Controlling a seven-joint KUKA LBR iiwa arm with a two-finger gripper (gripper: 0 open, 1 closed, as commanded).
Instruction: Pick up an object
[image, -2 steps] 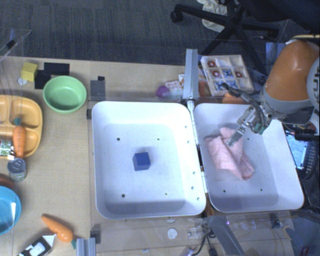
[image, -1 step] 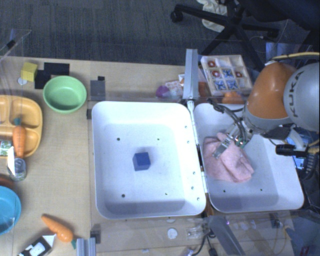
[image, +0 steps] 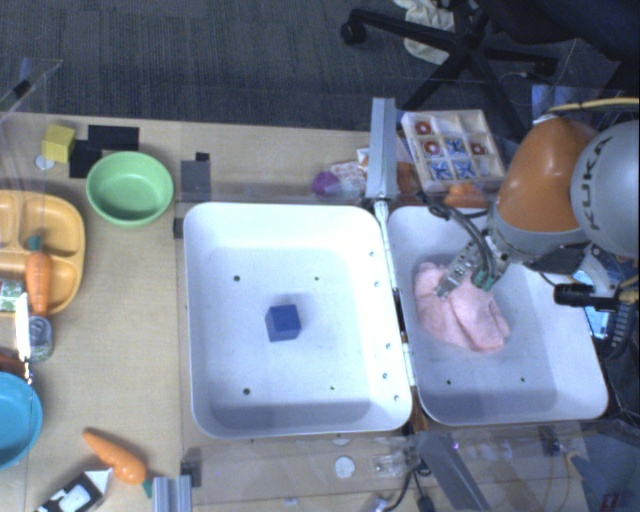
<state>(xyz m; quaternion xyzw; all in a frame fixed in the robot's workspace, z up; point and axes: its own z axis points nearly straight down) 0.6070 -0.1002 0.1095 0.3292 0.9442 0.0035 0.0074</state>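
The hand (image: 462, 276) seems to touch the pink cloth (image: 463, 311) in the right bin (image: 560, 370).

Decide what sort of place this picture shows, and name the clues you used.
Probably a robotics lab. A KUKA arm reaches over two white bins fixed on a bench, toy items such as a carrot lie around, and an office chair base stands on carpet.

The gripper (image: 463, 274) sits low over the pink cloth (image: 464, 312), which seems to touch its fingers. Bare right bin (image: 560, 395) floor lies open beyond them. Left, the bin walls intervene; past those, only a blue cube (image: 283, 321).
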